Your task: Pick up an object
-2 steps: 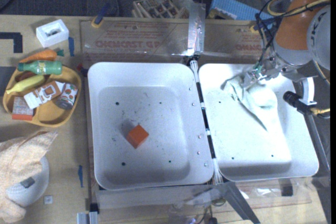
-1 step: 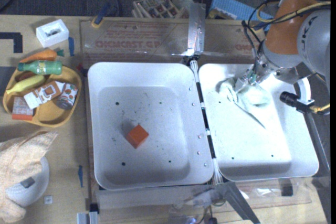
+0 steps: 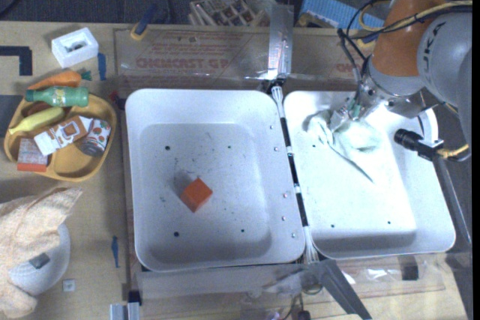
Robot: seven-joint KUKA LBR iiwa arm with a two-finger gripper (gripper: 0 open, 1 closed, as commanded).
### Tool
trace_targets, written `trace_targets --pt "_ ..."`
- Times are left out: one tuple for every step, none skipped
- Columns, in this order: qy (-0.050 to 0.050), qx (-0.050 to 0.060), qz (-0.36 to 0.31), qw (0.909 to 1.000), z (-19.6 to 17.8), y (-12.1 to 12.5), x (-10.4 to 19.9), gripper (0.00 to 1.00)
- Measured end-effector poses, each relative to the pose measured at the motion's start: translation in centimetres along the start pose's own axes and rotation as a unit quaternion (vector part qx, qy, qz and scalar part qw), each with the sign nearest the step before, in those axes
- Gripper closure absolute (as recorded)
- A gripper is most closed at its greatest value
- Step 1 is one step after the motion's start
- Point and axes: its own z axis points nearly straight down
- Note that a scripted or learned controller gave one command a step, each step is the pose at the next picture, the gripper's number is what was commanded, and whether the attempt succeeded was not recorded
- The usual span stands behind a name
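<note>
Left bin (image 3: 202, 95): one orange cube (image 3: 196, 194) lies on the floor, left of centre and toward the near half. It is turned so its corners point at the walls. Bare floor lies on every side of it, and it stands well apart from all four walls. The widest room is to its right and toward the far wall. A few dark specks mark the floor around it.

Right bin (image 3: 375, 217): the gripper (image 3: 346, 116) is low in the far half, nearer the far wall than the near one. The grey arm (image 3: 442, 64) comes in over the far right corner, its orange band (image 3: 401, 19) above the bin's far rim. Jaw state: cannot tell, the wrist covers it. A pale translucent thing (image 3: 361, 137) lies just beside the gripper on its near side. Its outline is blurred and I cannot tell whether the two touch. The near half of this bin's floor is open, with free room along the near and right walls.

The two bins sit rim against rim along the middle seam.

Outside the bins, on the bench to the left: a yellow bowl (image 3: 75, 174) of toy food, near the left bin's left rim but apart from it. A crumpled cloth (image 3: 30, 217) lies nearer the camera.
</note>
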Motion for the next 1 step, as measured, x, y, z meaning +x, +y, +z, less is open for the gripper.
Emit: trace_targets --pt "0.001 0.000 0.013 0.9999 -0.01 0.40 0.61 0.00"
